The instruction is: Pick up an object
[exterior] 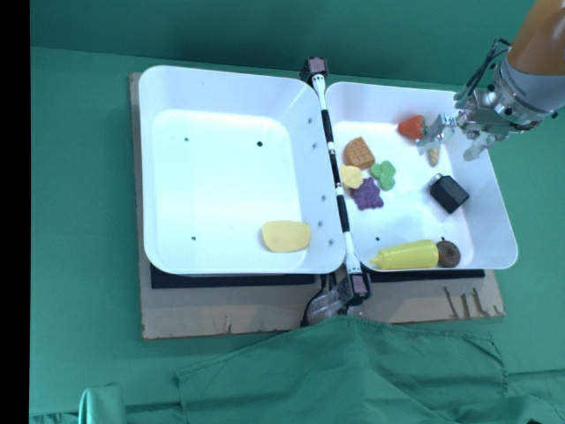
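Fixed overhead camera, slanted down, both bins (150, 148).

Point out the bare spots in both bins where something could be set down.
The left bin is bare except for the yellow piece near its front right. In the right bin, toys crowd the divider side; bare floor lies between the purple grapes and the black block.

**Hidden, cropped, unclear**

Arm (540, 25) cut off by the right and top edges; only the orange band and grey wrist in frame. Tool (455, 140) too small and cluttered to tell the fingers' state. Small cream item (433, 155) partly covered by the tool, identity unclear. Brown round item (448, 253) partly hidden behind the yellow bottle (408, 255). Counter (88, 193) front draped in green cloth (353, 374), cut off at the bottom edge.
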You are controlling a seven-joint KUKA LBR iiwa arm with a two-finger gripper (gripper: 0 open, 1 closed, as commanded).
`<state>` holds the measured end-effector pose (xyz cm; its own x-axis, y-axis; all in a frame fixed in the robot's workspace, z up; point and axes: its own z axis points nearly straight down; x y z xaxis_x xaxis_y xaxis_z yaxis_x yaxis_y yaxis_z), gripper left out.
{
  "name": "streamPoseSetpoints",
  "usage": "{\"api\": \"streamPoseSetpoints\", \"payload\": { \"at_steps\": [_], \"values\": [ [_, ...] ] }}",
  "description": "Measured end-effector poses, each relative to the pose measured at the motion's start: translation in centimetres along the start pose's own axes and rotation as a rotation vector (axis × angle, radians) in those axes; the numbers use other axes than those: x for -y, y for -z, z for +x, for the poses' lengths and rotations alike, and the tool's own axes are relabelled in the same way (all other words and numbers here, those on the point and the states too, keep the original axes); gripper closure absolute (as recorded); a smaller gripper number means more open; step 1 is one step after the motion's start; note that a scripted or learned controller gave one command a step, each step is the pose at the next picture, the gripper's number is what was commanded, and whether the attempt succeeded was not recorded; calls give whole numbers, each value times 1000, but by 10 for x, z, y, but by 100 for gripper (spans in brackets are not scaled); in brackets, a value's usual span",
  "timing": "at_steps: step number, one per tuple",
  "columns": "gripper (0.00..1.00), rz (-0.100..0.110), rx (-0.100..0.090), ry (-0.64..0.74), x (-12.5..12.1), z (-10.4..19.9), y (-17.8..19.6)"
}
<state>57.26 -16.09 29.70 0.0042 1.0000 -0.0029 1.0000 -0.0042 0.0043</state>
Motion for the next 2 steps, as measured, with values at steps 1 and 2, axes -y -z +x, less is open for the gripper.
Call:
{"api": "streamPoseSetpoints", "payload": {
  "at_steps": [1, 2],
  "values": [
    [0, -5, 4, -3, 31, -29, -88],
    [0, -25, 9, 0, 17, -14, -89]
  ]
}}
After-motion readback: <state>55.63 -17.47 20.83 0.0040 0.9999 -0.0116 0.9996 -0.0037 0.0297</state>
